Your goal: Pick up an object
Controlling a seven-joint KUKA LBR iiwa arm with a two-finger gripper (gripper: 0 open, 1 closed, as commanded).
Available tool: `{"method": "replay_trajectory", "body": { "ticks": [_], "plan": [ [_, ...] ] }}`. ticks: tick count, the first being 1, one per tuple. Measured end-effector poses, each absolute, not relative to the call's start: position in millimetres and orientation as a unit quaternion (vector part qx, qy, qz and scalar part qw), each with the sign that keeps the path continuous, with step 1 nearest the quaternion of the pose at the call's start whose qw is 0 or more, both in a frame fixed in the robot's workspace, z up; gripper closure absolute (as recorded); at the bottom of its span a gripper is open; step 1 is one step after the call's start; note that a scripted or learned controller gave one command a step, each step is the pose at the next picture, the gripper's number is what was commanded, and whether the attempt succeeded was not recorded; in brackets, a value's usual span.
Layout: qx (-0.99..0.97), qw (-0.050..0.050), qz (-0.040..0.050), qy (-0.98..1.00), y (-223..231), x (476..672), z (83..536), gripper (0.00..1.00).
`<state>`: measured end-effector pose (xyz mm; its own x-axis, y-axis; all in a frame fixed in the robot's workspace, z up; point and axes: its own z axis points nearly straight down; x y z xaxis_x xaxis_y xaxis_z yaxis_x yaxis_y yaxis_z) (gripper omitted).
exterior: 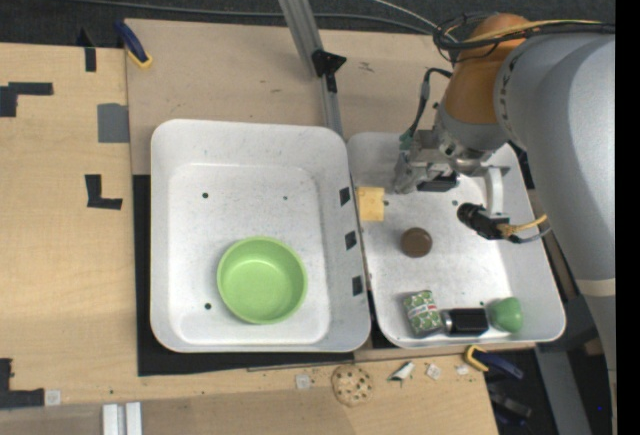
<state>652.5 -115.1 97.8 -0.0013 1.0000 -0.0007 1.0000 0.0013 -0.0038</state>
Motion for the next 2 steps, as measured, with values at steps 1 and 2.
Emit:
{"method": "replay_trajectory", "body": {
  "ticks": [1, 2],
  "plan": [
    [-0.707, 0.0, 0.0, -0.707, -119.7, 650.8, 141.1, 1.0],
    [-0.707, 0.0, -0.001, -0.707, -117.2, 641.4, 196.9, 1.0]
  ]
}}
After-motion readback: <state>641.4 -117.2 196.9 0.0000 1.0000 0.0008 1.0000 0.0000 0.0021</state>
